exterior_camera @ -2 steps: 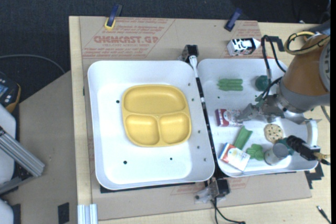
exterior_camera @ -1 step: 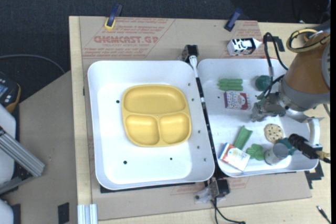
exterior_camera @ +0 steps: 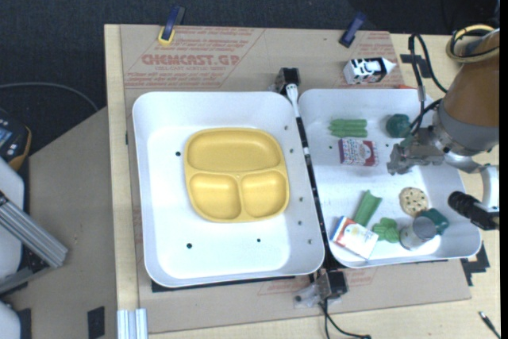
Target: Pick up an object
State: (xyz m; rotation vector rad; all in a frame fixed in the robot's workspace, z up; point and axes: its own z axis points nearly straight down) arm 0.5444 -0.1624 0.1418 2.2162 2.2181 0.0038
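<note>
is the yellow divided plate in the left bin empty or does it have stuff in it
Empty. The yellow divided plate lies flat in the left bin, and all three compartments show bare yellow plastic.

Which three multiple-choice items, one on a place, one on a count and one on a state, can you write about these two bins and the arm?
1. Where does the yellow divided plate lie?
A. in the left bin
B. in the right bin
C. on the cardboard behind the bins

2. How many compartments does this plate have?
A. two
B. three
C. five

3. Where is the gripper now?
A. over the left bin
B. off the bench, on the floor
C. over the right bin, beside the red and white packet

Key: 1 A, the plate sits in the middle of the left bin. 2 B, one long compartment lies at the back and two smaller ones at the front. 3 C, the arm reaches in from the right and its end hangs just right of the packet.
</note>
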